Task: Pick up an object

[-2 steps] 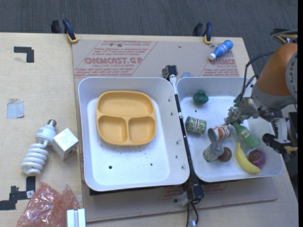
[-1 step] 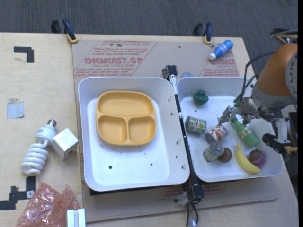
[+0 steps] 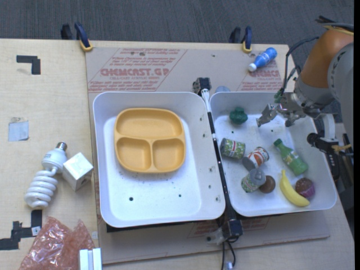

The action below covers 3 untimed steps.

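1. the surface (image 3: 34, 122) is pale wood, with a brown board (image 3: 140, 66) printed in red lettering lying under the two bins and held at its far edge by blue-handled clamps (image 3: 84, 38).
2. the left white bin (image 3: 112, 207) holds a yellow three-compartment plate (image 3: 150, 139), which sits in its far half.
3. the right white bin (image 3: 320, 204) holds the loose objects for picking.
4. the grey arm (image 3: 332, 66), with its orange band, comes in from the right over the far right corner of that bin.
5. the gripper (image 3: 279, 116) hangs over the far part of the right bin; its jaws stand spread apart with nothing between them.
6. a white spiral bulb (image 3: 45, 179) lies on the surface to the left of the bins, just beside a small white box (image 3: 77, 170).
7. a crumpled reddish bag (image 3: 53, 246) lies at the near left corner.
8. a yellow banana (image 3: 292, 191) lies near the bin's near right corner, touching a dark red round fruit (image 3: 305, 187).
9. a green bottle (image 3: 291, 157) lies tilted just beyond the banana.
10. a green-labelled can (image 3: 232, 148) lies on its side near the bin's left wall.
11. a red and white can (image 3: 259, 156) lies just right of it.
12. a grey object (image 3: 253, 180) rests nearer, beside a small brown one (image 3: 267, 184).
13. a dark green round item (image 3: 238, 116) sits in the far left part, left of the gripper and apart from it.
14. a blue and white bottle (image 3: 263, 59) lies on the board beyond the bin.
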Each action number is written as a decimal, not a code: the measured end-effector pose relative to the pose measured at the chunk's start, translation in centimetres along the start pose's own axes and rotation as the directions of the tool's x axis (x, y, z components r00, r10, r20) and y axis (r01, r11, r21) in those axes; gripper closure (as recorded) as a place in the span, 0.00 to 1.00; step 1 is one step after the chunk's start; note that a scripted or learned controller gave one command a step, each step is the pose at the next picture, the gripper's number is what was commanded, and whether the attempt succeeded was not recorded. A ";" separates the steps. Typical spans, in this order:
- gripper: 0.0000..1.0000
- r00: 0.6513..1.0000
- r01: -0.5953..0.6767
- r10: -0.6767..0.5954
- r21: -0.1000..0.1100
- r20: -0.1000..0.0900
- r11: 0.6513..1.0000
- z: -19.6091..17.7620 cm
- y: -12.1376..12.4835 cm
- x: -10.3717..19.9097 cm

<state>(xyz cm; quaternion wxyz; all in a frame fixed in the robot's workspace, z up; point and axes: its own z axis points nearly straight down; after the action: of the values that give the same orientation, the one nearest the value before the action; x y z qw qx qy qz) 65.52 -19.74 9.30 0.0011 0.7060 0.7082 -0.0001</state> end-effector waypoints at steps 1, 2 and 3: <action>0.00 1.000 -0.001 0.001 0.002 -0.001 1.000 -2.0 -2.8 5.1; 0.00 1.000 -0.003 0.003 0.002 -0.001 1.000 0.0 -6.1 9.7; 0.00 1.000 -0.005 0.005 0.000 -0.001 1.000 0.0 -10.5 9.9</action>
<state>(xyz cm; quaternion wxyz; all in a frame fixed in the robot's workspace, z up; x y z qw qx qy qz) 54.97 -9.91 9.27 0.0006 0.7076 0.7066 0.0003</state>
